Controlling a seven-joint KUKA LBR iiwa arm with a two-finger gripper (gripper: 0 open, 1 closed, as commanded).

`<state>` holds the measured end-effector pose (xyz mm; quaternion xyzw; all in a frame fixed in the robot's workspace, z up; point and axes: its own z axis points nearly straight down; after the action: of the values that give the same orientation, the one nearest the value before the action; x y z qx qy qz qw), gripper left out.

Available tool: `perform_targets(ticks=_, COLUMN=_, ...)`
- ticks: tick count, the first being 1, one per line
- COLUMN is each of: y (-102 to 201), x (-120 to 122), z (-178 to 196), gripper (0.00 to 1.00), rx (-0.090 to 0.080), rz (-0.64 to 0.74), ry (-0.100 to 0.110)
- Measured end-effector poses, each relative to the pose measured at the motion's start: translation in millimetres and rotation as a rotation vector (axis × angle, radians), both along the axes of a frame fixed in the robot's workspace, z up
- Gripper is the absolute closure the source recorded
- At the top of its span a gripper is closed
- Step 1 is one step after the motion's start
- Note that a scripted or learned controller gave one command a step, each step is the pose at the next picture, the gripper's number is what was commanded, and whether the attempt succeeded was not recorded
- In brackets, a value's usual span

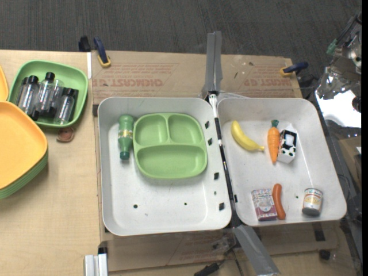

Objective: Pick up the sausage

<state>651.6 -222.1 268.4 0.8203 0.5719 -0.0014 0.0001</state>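
The sausage (279, 200) is a short orange-red stick. It lies lengthwise near the front edge of the right bin (328, 148), touching the right side of a small pink box (263, 204). Shiny parts of the arm's end, the gripper (340, 76), sit at the view's upper right, beyond the right bin's far right corner. They are well away from the sausage, and nothing hangs from them.
The right bin also holds a banana (246, 138), a carrot (273, 144), a black-and-white toy (287, 146) and a small can (311, 202). In the left bin (167, 211) are a green divided plate (169, 145) and a green bottle (125, 137). A green tray of bottles (49, 94) and yellow plates (17, 151) stand further left.
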Motion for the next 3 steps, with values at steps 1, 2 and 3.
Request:
perform_targets(ticks=1, y=0.9, x=0.5, z=8.1, gripper=1.0, rx=-0.002, rz=0.004, ry=0.002)
perform_targets(ticks=2, y=1.6, x=1.0, z=15.8, gripper=1.0, rx=-0.003, rz=0.007, ry=0.005)
perform_targets(ticks=3, y=2.1, x=1.5, z=23.9, gripper=1.0, rx=-0.005, rz=0.01, ry=0.006)
